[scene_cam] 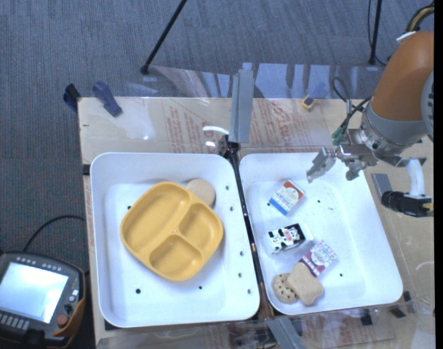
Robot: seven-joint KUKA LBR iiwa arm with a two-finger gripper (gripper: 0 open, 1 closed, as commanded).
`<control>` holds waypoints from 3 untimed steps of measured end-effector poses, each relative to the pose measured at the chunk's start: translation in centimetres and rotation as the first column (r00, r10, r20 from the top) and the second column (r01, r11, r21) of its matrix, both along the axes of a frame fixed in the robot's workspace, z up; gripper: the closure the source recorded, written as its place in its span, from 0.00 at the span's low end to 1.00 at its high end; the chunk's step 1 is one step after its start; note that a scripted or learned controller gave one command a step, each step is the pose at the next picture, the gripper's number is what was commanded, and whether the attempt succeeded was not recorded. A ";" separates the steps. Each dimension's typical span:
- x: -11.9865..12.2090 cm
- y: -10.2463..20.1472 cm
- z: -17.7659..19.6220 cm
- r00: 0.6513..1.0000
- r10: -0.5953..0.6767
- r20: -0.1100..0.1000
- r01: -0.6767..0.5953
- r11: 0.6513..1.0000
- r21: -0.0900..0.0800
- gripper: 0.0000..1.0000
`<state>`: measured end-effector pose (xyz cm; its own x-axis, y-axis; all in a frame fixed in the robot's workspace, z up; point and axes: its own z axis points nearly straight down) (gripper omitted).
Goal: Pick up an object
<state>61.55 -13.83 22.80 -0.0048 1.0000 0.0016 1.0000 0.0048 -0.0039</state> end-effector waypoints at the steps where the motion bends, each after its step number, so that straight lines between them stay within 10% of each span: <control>1: 2.8 2.1 -12.6 0.998 -0.058 0.009 0.058 0.998 -0.002 0.00; 2: 2.7 2.1 -11.9 0.998 -0.059 0.001 0.059 0.998 0.001 1.00; 3: 3.1 4.4 -13.0 0.957 -0.289 0.016 0.289 0.957 -0.003 1.00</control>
